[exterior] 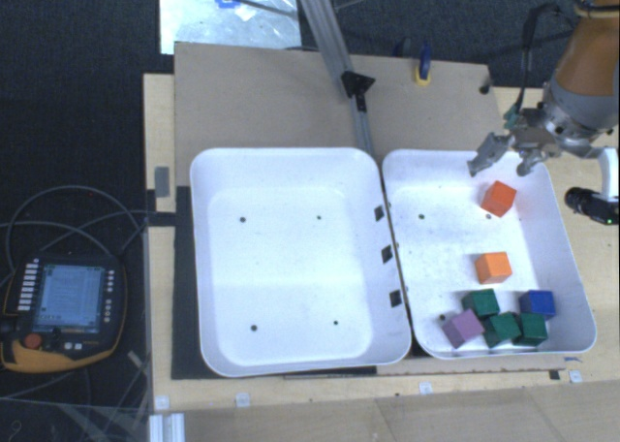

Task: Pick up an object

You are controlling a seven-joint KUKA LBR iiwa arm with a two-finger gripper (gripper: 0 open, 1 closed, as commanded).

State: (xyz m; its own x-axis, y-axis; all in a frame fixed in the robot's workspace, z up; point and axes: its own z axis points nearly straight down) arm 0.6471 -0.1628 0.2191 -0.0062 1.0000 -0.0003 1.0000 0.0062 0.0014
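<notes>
Jaws (507, 156) spread, holding nothing, hovering at far edge of right bin (567, 266), just beyond red-orange cube (499, 198). Best approach: centre jaws over this lone cube, descend straight, close on opposite flat faces. Count, right bin: two orange cubes, second (493, 268) mid-bin; three green (481, 302); one blue (538, 303); one purple (463, 328). Two bins on desk (271, 91).

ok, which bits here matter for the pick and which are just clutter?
Job:
gripper, open, above the right bin
red-orange block, just below it
orange block
green blocks, blue block, purple block, clustered at the bin's near edge

Lying about:
left bin
handheld controller and its cables
blue clamp on the board
</notes>
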